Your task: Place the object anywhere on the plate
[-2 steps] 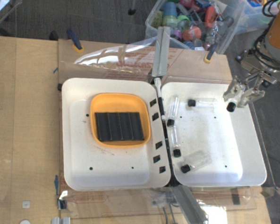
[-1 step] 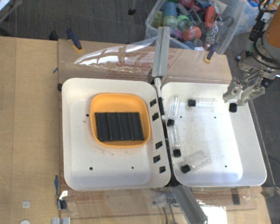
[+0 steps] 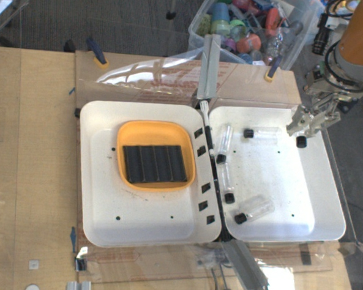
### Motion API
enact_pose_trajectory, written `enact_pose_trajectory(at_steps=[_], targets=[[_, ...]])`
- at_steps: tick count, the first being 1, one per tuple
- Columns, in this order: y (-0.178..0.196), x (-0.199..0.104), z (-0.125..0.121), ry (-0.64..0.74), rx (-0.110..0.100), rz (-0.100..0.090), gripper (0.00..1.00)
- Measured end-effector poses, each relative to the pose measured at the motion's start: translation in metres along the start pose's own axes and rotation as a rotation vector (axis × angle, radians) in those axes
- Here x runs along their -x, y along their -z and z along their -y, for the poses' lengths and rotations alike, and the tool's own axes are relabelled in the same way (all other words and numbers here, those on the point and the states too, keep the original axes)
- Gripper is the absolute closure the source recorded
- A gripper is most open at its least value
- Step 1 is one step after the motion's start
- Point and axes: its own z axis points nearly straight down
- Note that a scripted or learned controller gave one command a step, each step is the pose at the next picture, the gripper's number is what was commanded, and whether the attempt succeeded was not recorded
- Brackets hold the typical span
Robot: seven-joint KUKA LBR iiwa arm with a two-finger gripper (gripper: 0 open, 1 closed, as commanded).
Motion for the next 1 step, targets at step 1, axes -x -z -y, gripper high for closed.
enact_pose_trajectory(at_steps=[1], targets=[[0.0094, 0.0129, -0.0020, 0.125, -0.003, 0.000, 1.00]])
